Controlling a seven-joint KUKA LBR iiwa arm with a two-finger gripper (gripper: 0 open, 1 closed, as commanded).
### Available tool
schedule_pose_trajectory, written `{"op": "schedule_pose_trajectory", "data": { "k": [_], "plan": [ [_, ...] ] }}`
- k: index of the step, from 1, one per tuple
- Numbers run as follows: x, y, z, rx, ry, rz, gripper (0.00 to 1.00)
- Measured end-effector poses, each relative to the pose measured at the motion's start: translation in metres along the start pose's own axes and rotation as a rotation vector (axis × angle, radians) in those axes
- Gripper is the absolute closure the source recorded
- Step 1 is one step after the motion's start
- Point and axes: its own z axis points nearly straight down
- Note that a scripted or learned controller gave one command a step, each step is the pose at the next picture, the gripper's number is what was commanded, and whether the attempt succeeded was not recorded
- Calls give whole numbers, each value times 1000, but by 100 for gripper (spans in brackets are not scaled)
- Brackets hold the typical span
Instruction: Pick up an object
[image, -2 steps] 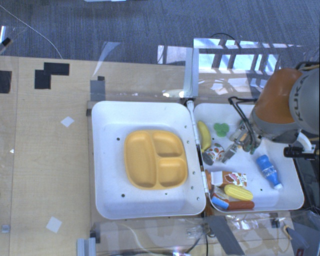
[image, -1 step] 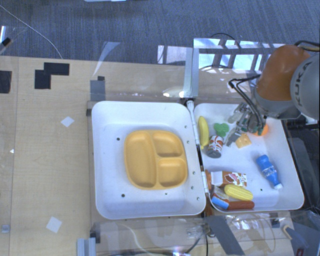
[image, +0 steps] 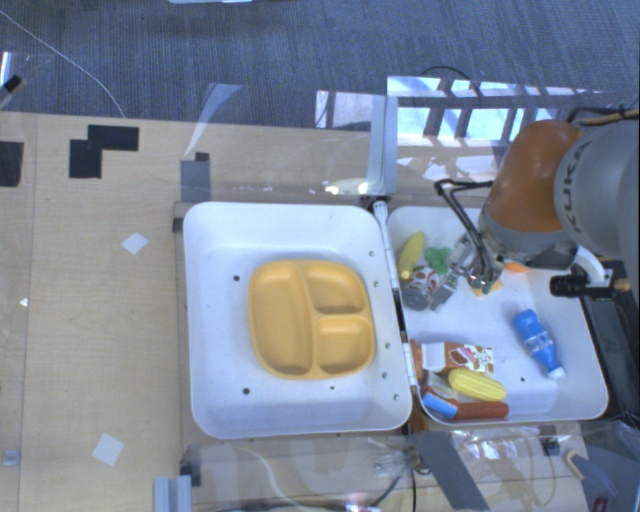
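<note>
- Clearly, your arm (image: 560, 190) had reached in from the right and hung over the far part of the right bin (image: 585, 400), its gripper (image: 462, 268) low near the far-left corner, presumably because that was where small items clustered.
- You could not tell from this view how wide the gripper stood, nor whether it had hold of anything; its tip sat just beside a small metallic item (image: 420, 292), too blurred to name.
- Your likeliest targets lay there: a yellow-green piece (image: 411, 253) and a small green-and-red item (image: 437, 259) next to it.
- Elsewhere in that bin you had a blue bottle (image: 537, 341) to the right, and a printed packet (image: 458, 357), a corn cob (image: 477, 385) and a sausage (image: 479, 408) near the front edge.
- Your left bin (image: 215, 400) held just a yellow divided tray (image: 311, 318), lying flat at its middle with nothing in its compartments.
</note>
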Motion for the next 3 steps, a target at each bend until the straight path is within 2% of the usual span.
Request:
{"op": "schedule_pose_trajectory", "data": {
  "k": [1, 2, 3],
  "plan": [
    [35, 7, -97, -15, 14, -349, 0],
    [-29, -60, -10, -6, 23, 37, 0],
    [-29, -58, -10, -8, 22, 35, 0]
  ]
}}
